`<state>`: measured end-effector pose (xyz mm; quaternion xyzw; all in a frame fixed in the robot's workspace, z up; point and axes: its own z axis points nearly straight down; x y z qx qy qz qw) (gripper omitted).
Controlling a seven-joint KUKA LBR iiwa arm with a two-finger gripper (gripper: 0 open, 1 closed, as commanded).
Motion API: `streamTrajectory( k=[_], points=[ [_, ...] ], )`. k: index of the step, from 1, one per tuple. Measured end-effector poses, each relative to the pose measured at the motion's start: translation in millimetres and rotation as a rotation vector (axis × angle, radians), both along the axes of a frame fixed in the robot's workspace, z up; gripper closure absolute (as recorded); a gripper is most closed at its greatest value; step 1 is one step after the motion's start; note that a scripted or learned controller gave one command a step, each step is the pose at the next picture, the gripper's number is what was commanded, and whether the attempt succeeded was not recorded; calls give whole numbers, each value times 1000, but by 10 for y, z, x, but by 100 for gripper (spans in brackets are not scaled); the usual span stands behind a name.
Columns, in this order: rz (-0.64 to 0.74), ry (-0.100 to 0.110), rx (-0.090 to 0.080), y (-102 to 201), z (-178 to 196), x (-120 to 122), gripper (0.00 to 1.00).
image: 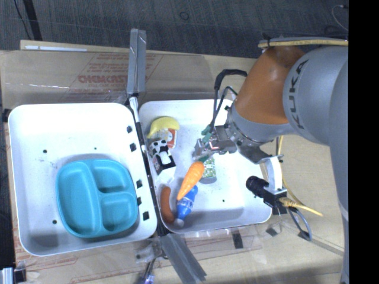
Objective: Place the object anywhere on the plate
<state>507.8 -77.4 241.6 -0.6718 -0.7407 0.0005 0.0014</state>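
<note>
The end effector (pixel 208 144) was seen low in the right bin (pixel 237 209); its grip state could not be told. The carrot (pixel 190 180) lay just below-left of it, long axis slanting. The plate (pixel 95 197) sat well left, in the other bin.

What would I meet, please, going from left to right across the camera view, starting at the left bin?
Left bin → blue plate → sausage → carrot → pincer → orange band on the arm. The banana, the cow-patterned toy and the bottle overlap these in order, so I leave them out.
</note>
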Motion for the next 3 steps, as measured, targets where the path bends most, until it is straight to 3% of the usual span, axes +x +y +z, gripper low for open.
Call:
streamTrajectory(
  k=[2,3],
  points=[
    [232,4,0,1318,-511,29,100],
    [232,4,0,1315,-510,30,0]
  ],
)
